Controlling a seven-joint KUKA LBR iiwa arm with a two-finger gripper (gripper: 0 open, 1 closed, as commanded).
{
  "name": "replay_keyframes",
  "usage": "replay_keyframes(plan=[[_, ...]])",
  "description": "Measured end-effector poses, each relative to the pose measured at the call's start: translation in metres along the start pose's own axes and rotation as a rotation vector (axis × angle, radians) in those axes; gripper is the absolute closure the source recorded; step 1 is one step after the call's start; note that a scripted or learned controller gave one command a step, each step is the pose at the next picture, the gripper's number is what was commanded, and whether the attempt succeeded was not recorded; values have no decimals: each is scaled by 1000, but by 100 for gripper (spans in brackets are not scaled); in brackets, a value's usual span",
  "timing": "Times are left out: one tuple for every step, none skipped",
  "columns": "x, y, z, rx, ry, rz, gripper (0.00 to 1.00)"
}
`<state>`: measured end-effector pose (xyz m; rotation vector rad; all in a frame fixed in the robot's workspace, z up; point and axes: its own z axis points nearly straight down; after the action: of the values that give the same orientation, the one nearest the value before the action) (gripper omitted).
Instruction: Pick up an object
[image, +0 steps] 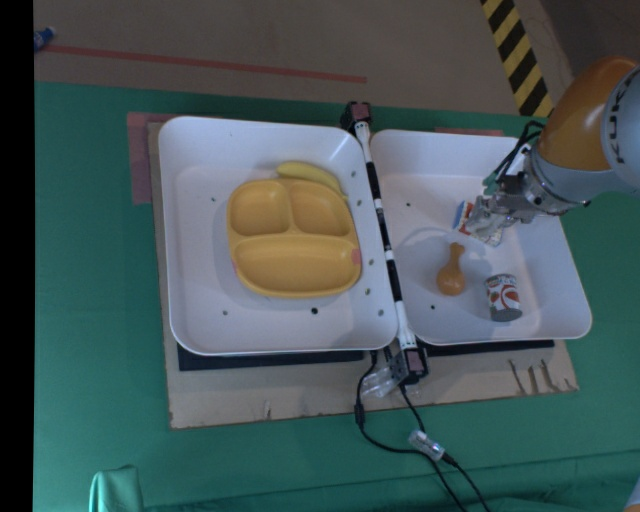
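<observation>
While we can't tell its grip state, the gripper hangs low in the right bin, right over a small red-and-white packet. Nearer us sit an orange pear-shaped toy and a little can, both untouched.

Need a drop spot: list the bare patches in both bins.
Right bin: bare floor left of the pear, toward the divider; crowded near the can and pincer. Left bin: bare strips left of and below the yellow tray.
</observation>
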<state>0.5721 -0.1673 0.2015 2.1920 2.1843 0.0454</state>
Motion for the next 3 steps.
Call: replay_keyframes(plan=[[-10, 26, 2, 9, 0, -1, 100], [-21, 50, 3, 11, 1, -1, 100], [-19, 50, 6, 15, 4, -4, 0]])
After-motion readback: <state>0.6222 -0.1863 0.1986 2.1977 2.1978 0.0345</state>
